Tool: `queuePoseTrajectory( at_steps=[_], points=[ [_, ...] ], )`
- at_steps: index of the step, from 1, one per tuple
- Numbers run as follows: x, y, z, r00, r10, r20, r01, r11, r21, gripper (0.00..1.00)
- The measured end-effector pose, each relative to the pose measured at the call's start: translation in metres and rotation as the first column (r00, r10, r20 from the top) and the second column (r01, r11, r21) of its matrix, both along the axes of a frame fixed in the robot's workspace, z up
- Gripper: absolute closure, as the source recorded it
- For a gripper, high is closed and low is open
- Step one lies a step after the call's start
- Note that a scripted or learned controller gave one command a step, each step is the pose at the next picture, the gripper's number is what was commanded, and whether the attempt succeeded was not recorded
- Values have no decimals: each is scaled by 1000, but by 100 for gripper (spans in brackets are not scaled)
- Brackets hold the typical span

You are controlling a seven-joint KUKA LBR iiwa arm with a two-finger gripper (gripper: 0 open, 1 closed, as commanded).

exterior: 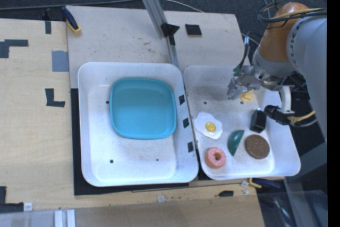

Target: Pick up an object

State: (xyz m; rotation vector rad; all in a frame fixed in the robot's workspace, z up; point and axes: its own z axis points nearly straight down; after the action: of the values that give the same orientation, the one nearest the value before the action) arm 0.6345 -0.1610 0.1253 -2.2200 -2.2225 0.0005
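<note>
Wooden counter carries two white bins; the left bin holds a teal plate. At the right bin's twelve o'clock end, the gripper hovers beside a yellow piece, grip state untellable. Nothing looks lifted. Fried egg, donut and cookie crowd six o'clock.

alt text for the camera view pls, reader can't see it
The gripper hovers low at the back of the right bin, beside a small yellow piece. Nearer the front lie a fried egg, pink donut, green piece and brown cookie; the left bin holds a teal plate.
</note>
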Motion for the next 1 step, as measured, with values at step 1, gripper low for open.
queuePoseTrajectory(
  at_steps=[1],
  points=[
    [10, -2, 48, 1000, -1, 4, 1, 1000, -1, 100]
  ],
)
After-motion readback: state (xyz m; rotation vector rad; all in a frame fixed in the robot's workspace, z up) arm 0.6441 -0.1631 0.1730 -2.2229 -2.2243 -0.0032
